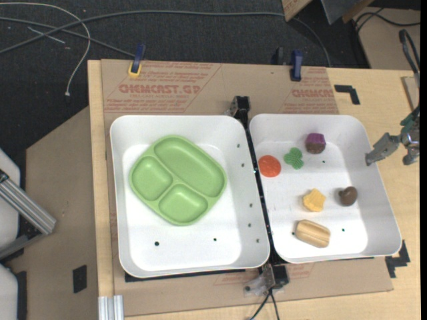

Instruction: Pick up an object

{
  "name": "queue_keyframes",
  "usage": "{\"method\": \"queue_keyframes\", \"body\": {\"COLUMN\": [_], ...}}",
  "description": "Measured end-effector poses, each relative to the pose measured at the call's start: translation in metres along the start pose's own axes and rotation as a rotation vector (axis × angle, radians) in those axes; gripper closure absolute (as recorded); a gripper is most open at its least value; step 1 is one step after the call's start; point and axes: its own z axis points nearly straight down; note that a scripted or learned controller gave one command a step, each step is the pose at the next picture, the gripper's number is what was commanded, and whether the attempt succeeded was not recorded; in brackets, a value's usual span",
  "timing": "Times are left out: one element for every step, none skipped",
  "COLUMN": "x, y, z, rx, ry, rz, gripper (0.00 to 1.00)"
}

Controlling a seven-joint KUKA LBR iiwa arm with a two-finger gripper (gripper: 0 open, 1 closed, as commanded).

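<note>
End effector sits at right bin's edge, jaw state unclear to me; brown piece lies nearest, down-left

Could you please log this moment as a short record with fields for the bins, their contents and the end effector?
left bin: holds a green divided plate
right bin: holds six small items
items: purple piece, green piece, orange-red disc, yellow chunk, brown lump, tan roll
end effector: at the right bin's right rim, apart from every item
held: nothing seen between its fingers
</note>
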Motion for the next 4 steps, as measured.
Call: {"method": "queue_keyframes", "body": {"x": [-0.003,-0.001,-0.003,-0.003], "y": [-0.01,-0.016,-0.019,-0.018], "z": [0.049,0.093,0.156,0.141], "rx": [0.005,0.005,0.006,-0.002], "ry": [0.002,0.003,0.003,0.0], "rz": [0.001,0.001,0.001,0.001], "gripper": [0.0,0.0,0.0,1.0]}}
